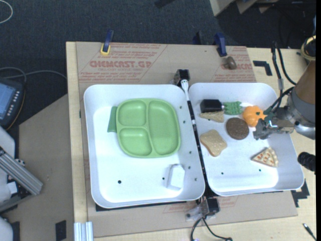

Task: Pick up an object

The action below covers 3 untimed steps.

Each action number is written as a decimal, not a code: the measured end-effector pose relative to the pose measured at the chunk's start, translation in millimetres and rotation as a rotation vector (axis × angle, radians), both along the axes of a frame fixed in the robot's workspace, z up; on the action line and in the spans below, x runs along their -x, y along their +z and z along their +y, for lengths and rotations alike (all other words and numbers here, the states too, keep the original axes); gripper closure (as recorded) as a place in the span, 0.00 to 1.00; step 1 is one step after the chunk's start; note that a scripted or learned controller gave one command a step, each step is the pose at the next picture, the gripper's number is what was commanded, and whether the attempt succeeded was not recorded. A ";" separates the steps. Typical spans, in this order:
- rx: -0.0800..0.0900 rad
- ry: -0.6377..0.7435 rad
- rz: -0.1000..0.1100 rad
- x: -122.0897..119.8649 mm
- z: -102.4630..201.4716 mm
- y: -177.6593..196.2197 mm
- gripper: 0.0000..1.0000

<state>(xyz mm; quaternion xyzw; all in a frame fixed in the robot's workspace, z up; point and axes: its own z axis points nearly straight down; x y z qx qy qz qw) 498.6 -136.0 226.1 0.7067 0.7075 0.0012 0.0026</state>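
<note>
Your arm [307, 97] came in from the right side of the bench, its broad grey body standing over the right edge of the right-hand bin [235, 185]. From there the wrist reached leftward and down, ending in the dark gripper [263, 128], which sat low over the right half of that bin, nearer its far edge than its near one. The gripper's body was a cluster of dark metal with cables running up behind it toward the far right corner. You could not make out how its tips stood.
</note>
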 end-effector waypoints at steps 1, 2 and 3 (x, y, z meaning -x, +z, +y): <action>-0.002 0.005 0.002 -17.7 42.3 -2.7 1.00; -0.004 0.003 0.008 -21.6 95.4 -10.9 1.00; -0.001 0.001 0.001 -33.9 107.4 7.6 1.00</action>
